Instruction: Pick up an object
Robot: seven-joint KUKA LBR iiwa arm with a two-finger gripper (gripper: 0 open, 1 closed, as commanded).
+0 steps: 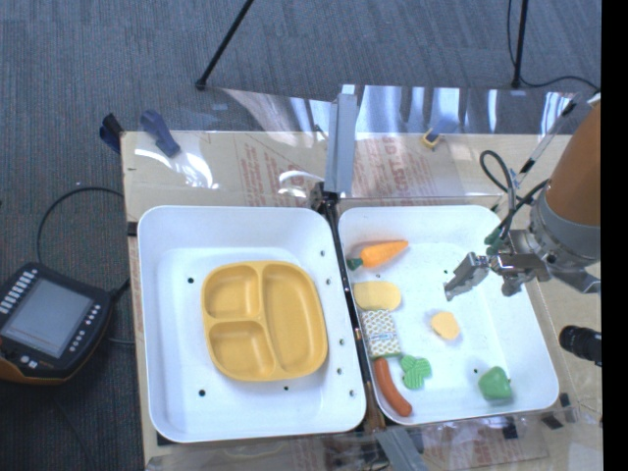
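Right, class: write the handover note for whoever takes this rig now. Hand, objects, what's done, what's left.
Hand: open, holding nothing, above the right bin.
Right bin holds: carrot, yellow piece, patterned block, small orange piece, sausage, two green pieces.
Left bin: yellow divided plate.
Done: nothing picked.
Left: grasp one object; the orange piece lies nearest.

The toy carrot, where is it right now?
The carrot lies in the right bin, near its top-left corner, just above the pale yellow piece.

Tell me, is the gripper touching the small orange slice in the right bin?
Apart. The camera view shows white bin floor between the gripper and the orange slice.
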